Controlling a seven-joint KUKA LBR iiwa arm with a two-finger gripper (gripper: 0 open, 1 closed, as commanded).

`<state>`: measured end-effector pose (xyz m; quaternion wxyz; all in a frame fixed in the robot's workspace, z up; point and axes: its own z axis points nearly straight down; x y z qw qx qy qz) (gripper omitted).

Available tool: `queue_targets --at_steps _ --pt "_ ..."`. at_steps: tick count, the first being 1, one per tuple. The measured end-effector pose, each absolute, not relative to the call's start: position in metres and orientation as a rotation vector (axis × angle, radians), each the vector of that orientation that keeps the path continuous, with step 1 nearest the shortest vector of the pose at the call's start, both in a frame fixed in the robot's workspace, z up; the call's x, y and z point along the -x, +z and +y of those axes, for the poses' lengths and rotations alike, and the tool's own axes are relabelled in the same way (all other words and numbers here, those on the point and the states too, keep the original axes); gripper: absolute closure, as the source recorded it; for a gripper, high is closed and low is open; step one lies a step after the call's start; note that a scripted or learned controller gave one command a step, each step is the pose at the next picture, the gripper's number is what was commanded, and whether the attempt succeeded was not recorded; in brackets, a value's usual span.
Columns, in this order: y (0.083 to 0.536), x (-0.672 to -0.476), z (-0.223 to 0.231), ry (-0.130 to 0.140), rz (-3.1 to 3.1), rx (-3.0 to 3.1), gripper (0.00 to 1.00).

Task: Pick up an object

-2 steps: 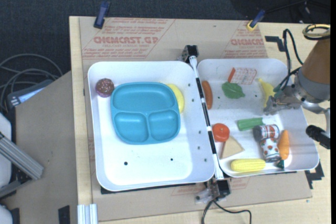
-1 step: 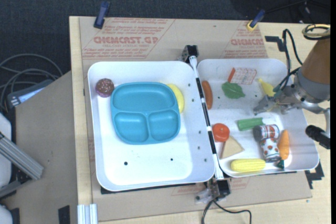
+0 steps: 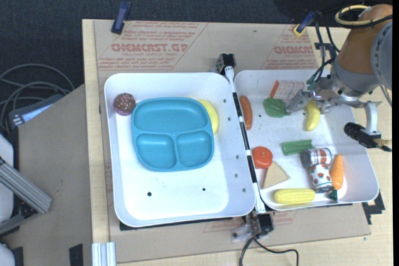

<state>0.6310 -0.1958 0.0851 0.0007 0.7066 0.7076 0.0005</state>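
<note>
Yellow banana sits under the gripper in the right bin, fingers' state unclear, nothing lifted yet.

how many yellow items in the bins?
3. A yellow plastic corn cob at the right bin's front edge, a yellow banana by the end effector, and a yellow round piece partly hidden behind the blue tray.

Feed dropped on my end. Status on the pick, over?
Gripper low in right bin, over the yellow banana. Jaws unreadable, no confirmed hold. Green leafy piece crowds its left.
</note>
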Motion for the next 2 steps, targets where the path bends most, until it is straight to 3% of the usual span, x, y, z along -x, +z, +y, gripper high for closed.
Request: queue_targets --at_steps 1,2 --pt "0.095 -0.631 -0.196 0.001 2.221 -2.216 1.0" --pt "0.085 -0.644 -0.097 0.0 2.223 -2.221 1.0"
